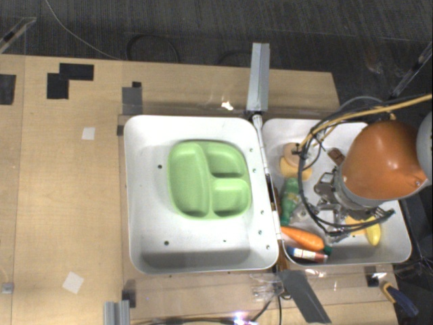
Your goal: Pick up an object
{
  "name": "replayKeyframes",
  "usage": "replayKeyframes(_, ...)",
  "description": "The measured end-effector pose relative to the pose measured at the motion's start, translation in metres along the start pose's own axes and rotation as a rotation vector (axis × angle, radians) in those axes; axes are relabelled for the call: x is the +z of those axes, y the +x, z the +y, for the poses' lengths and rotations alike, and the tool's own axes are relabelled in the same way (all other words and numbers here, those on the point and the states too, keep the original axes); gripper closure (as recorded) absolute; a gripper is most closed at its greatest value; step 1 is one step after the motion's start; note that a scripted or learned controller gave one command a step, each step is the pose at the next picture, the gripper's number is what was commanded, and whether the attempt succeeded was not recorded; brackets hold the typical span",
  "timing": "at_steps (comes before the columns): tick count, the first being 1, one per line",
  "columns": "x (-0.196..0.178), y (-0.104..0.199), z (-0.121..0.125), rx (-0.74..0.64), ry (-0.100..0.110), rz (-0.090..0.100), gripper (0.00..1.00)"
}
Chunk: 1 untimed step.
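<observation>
The arm's orange band (387, 161) and grey wrist hang low over the right bin (403, 250) and hide the gripper beneath them. Around the wrist lie several small things: an orange carrot (306, 237) at the bin's front left, a marker-like stick (308, 254) in front of it, a green bottle (290, 200) along the left wall, a pale yellow piece (293, 160) further back and a yellow piece (373, 233) at the front right. Whatever sits directly under the wrist is hidden.
The left bin (145, 181) holds a green divided tray (208, 179). A grey metal post (257, 80) stands behind the bins' shared wall. Black cables (318, 141) loop from the wrist over the right bin. Bare wooden bench (61, 202) lies to the left.
</observation>
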<state>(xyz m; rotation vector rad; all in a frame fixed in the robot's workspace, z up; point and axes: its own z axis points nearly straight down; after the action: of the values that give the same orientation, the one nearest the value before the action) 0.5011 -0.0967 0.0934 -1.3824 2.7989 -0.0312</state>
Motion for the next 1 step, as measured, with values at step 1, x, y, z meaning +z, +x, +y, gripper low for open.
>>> replayKeyframes(1, -0.0121, -0.0067, -0.0014, -0.005, 0.009, -0.015, 1.0)
